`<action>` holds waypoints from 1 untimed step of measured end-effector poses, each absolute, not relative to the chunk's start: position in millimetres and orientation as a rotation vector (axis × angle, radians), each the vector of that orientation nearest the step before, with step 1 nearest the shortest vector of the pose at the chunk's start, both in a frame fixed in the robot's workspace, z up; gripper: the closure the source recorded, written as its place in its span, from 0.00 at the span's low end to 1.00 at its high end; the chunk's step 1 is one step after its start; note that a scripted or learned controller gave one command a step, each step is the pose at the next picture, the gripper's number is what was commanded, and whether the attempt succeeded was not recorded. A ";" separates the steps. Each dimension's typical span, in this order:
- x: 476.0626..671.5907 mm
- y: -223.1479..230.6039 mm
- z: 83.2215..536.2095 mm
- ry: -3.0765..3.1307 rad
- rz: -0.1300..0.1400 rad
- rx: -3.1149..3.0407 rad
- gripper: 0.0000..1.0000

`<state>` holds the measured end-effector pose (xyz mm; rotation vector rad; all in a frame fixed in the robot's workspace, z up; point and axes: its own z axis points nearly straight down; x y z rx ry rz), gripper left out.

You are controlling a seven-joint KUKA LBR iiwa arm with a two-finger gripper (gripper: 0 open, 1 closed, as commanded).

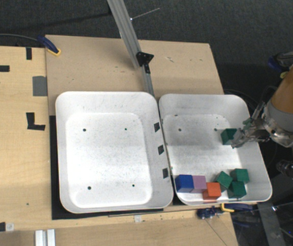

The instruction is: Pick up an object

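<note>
My gripper reaches in from the right, over the right side of the right bin. A green block sits right at its tip, touching or nearly touching it; whether it is gripped is unclear. Along the bin's front edge lie a blue block, a purple block, an orange block and three more green blocks. The arm's wrist hangs just beyond the bin's right rim.
The left bin lies beside the right one. A slanted metal bar runs down from the top to the gap between the bins. Black clips sit along the shared rim.
</note>
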<state>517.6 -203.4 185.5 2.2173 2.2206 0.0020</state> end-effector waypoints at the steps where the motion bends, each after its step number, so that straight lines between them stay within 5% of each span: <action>1: 510.4 -200.3 242.9 2.220 0.003 2.216 1.00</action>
